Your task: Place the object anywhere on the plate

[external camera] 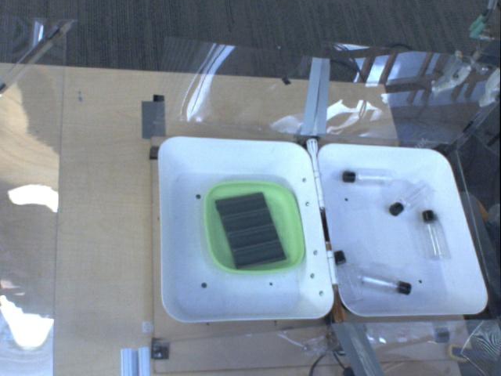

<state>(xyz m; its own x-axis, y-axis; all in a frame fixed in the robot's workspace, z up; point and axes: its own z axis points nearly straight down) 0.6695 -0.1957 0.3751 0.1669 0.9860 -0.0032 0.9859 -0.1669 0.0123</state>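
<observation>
Object: we see a dark grey ribbed block (249,229) lying flat on the plate, turned a little askew to the plate's edges.
Plate: a green square plate (291,210) sits in the middle of the left bin (180,288), set apart from all four of its walls.
Task state: we judge the block already where the task wants it, resting wholly inside the plate's rim.
Why it lies so: we take the flat, slightly twisted pose as that of something set down and let go; it leans on nothing.
Right bin: the right bin (458,288) carries several clear tubes with black caps, one near its back left corner (364,177), one by its right edge (434,233), one along its front edge (383,283), and a loose black cap (396,207) near its middle.
Gripper: we cannot tell how wide it stands or whether it has hold of anything.
Writing: we read no brand, label or lettering on the block, plate, bins or tubes.
</observation>
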